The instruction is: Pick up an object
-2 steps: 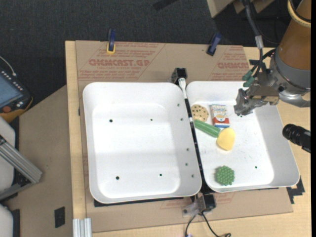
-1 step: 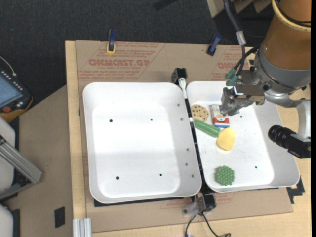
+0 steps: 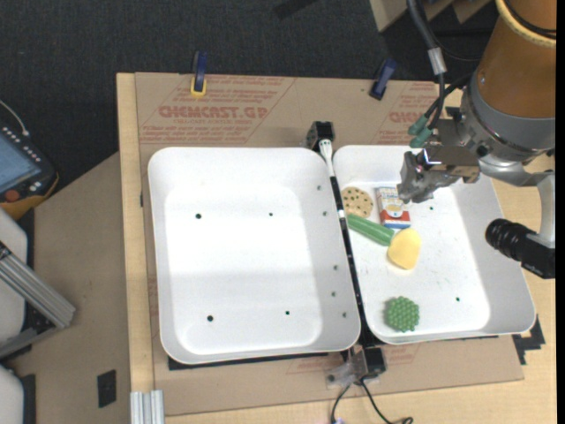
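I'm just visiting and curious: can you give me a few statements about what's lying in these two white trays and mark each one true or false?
1. The cookie lies in the right bin. True.
2. The green ball lies in the left bin. False: it lies in the right bin, near its front edge.
3. The gripper hangs over the right bin, above the small box. True.
4. The yellow piece sits on top of the cookie. False: it lies apart from it, beside the green stick.
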Tool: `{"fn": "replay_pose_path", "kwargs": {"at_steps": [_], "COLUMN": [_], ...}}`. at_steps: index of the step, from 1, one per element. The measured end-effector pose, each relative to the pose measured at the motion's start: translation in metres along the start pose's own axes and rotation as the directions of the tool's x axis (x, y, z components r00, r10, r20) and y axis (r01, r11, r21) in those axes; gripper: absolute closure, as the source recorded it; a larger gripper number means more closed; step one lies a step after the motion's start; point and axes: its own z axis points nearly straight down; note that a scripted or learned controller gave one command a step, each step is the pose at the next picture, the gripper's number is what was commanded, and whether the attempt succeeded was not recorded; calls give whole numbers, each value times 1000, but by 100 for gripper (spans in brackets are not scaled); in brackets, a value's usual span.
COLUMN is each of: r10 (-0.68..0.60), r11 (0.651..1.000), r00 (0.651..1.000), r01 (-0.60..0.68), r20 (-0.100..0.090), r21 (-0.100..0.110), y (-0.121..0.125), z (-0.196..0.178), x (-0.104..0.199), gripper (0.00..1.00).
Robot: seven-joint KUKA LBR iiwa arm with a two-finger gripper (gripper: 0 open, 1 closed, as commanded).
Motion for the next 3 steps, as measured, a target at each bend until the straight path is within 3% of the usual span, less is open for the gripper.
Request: {"fn": "replay_pose_path", "kwargs": {"at_steps": [1, 2, 3], "r10": [-4, -3, -3], "r11": [1000, 1000, 1000], "r00": [1000, 1000, 1000], "r01": [4, 3, 3], "r20": [-2, 1, -4], "r21": [-2, 14, -11], "y": [0, 14, 80], "z": [-56, 10, -101], "x": [35, 69, 112], "gripper": [100, 100, 100]}}
